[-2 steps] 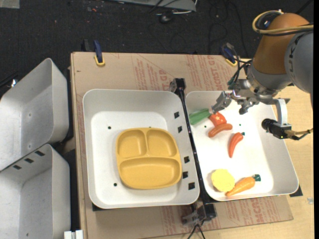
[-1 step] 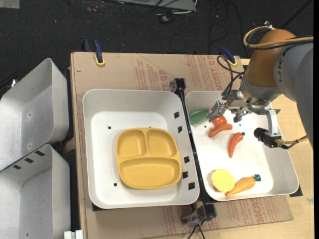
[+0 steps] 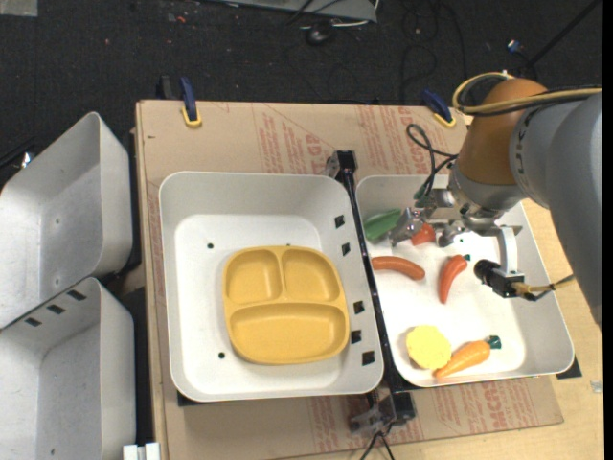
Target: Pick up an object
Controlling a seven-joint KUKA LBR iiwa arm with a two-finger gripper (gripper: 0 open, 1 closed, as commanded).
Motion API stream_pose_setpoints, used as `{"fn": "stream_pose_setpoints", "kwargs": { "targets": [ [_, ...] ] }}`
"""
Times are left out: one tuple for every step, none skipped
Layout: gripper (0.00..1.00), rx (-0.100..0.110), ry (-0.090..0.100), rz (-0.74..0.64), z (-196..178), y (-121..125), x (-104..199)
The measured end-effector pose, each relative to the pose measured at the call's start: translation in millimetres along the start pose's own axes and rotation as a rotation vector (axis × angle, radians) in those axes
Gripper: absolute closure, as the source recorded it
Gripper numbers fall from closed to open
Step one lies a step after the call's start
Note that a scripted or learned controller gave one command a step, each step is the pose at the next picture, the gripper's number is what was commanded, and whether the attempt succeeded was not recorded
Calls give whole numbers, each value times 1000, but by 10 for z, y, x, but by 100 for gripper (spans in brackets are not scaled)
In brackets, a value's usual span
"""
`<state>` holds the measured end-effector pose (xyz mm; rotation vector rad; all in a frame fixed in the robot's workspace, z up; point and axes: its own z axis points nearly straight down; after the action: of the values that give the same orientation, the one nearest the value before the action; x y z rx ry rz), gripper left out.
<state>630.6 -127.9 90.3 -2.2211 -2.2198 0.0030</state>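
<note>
Camera view: hand [image 3: 428, 226], grip state unclear, beside green pepper [image 3: 382, 223] lying lengthwise left-to-right, slightly tilted

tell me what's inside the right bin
In the right bin: a green toy, a sausage, a red pepper, a yellow round piece and a carrot. The gripper and arm cover the bin's far corner.
</note>
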Motion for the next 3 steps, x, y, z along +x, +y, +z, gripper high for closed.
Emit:
{"fn": "stream_pose_setpoints", "kwargs": {
  "targets": [
    [100,-3,0,1,-124,6,-2],
    [100,-10,-1,-3,-756,28,44],
    [100,-9,-1,-3,-1194,72,39]
  ]
}}
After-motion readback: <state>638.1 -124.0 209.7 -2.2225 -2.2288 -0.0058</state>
